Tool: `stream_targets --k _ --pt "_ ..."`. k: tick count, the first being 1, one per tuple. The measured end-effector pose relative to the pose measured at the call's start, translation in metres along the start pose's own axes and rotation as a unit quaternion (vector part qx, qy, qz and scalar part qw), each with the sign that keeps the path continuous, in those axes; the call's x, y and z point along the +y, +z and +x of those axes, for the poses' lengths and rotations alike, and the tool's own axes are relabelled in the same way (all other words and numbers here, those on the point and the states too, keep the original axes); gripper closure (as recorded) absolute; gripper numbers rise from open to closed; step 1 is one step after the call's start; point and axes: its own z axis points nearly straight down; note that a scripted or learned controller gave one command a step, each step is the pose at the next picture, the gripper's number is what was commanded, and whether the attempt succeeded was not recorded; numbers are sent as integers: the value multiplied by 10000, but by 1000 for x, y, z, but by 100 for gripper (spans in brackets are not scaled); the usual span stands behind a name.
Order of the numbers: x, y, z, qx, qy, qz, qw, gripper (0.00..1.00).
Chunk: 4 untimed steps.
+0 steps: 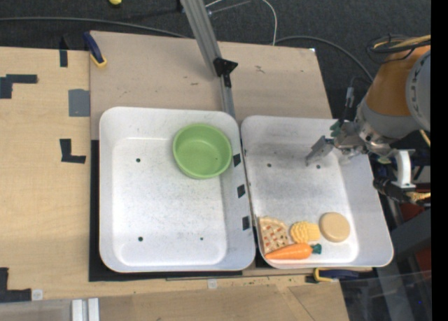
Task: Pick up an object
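Hovering at the upper right of the frame over the right bin (280,138), the gripper (323,150) carries nothing, and whether it is parted or closed I cannot tell. Nothing looks picked yet: the carrot (290,251), waffle (272,231), ridged yellow piece (304,231) and tan round piece (334,226) lie clustered in that bin's lower corner, well apart from the gripper, and the green bowl (202,150) sits in the left bin (119,194). Choosing, descending and grasping all seem left to do.

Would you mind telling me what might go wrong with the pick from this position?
The carrot, waffle, ridged cookie and tan round piece crowd the right bin's near corner, so the tool may knock neighbours or strike the rim. It also hangs well away from them, so a straight descent would likely grasp nothing.
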Motion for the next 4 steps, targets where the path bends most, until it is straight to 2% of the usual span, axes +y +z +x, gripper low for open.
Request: stream_targets --k 1,2,3,4 --pt "-1 55 1 5 4 8 10000 0" --pt "0 41 1 0 -5 -13 10000 100" --pt "0 -20 -6 -9 9 -49 10000 100" --pt "-1 -62 -7 -5 5 -43 10000 100"
